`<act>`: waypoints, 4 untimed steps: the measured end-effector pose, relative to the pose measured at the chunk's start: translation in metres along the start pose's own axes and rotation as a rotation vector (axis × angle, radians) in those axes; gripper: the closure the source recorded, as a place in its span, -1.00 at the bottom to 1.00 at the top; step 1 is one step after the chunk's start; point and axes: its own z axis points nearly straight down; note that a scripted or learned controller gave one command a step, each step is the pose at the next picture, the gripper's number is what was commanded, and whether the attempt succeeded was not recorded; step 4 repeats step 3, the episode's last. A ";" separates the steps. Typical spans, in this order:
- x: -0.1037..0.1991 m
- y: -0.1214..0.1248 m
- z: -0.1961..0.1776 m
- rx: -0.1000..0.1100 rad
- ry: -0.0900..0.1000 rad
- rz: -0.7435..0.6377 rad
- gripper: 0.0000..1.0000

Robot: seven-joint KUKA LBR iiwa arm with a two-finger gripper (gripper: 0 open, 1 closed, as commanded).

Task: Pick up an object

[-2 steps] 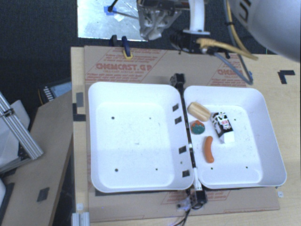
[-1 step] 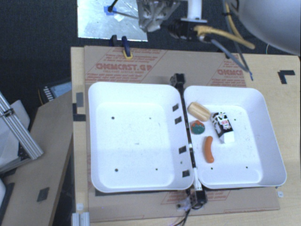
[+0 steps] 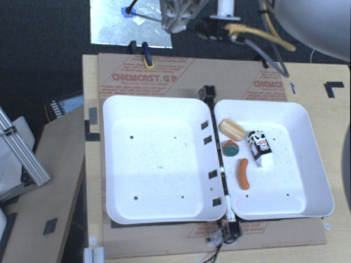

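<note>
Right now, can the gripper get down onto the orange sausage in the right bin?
Probably yes. The sausage lies apart from the round orange-and-teal piece and the cow-print carton, open from above. The gripper hangs beyond the bins.

Pale wooden bench point(image 3: 66, 147), topped by a brown board point(image 3: 164, 75) printed with red lettering. On the board, two shallow white bins side by side, touching along the middle: left bin point(image 3: 118, 163) and right bin point(image 3: 310, 163). Along the seam between them, a row of small dark clips point(image 3: 208, 140). At the board's far edge, a blue and yellow clamp point(image 3: 147, 56). Black tape marks point(image 3: 332, 87) at the bench's far right corner. Beyond the bench's far edge, a shiny metal sheet point(image 3: 112, 15) on dark floor. At left, a lower wooden surface point(image 3: 38, 201) just beside the bench.
</note>
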 end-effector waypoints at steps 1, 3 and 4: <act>0.000 0.000 0.000 0.001 0.001 -0.002 1.00; 0.000 0.010 0.000 0.000 0.000 -0.001 1.00; 0.000 0.010 0.000 0.000 0.000 -0.001 1.00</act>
